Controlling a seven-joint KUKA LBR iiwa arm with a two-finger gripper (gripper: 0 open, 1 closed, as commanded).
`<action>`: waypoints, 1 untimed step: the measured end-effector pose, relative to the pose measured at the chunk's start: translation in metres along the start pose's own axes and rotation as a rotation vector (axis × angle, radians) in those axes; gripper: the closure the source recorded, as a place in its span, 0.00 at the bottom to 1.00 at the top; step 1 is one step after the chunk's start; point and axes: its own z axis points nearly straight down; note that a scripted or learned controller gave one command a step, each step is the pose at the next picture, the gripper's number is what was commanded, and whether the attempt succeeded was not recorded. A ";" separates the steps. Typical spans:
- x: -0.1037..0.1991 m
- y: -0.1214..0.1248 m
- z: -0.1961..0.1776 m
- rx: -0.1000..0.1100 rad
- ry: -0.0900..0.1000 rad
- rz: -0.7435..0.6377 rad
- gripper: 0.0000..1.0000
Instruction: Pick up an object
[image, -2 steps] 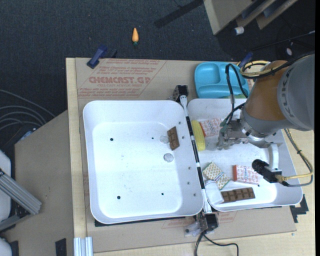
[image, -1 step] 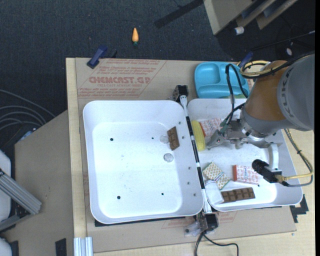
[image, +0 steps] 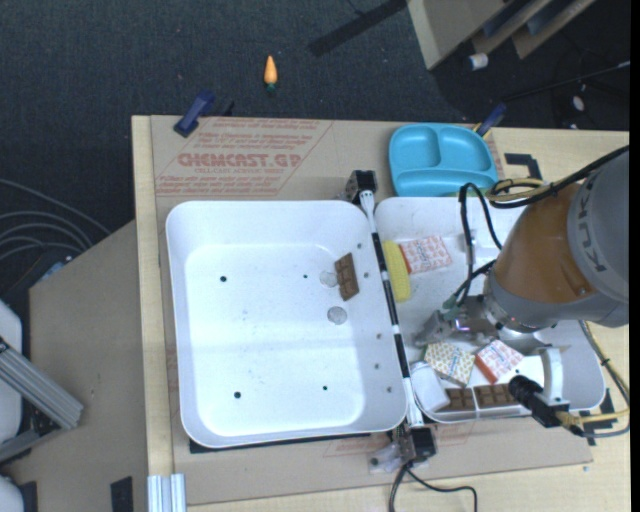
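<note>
**No object lifted yet: the arm is working low in the right bin**

Several candidates are waiting for you in the right white bin: a yellow oblong block along its left wall, a white packet with red print just beside it toward the far end, a patterned square packet and a small orange-and-white packet nearer the front, and a brown chocolate-bar-like strip at the near wall. The grey arm with the orange band is reaching in from the right, and its gripper is sitting low, just above the patterned packet. You are not getting a clear look at the claw, so I cannot tell its state, and nothing is visibly held. The pick itself is looking still to be done: grasp and lift both remain. The left white bin is holding a small brown bar.
</note>
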 end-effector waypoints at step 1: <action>-0.036 0.045 -0.001 -0.003 -0.002 0.000 0.00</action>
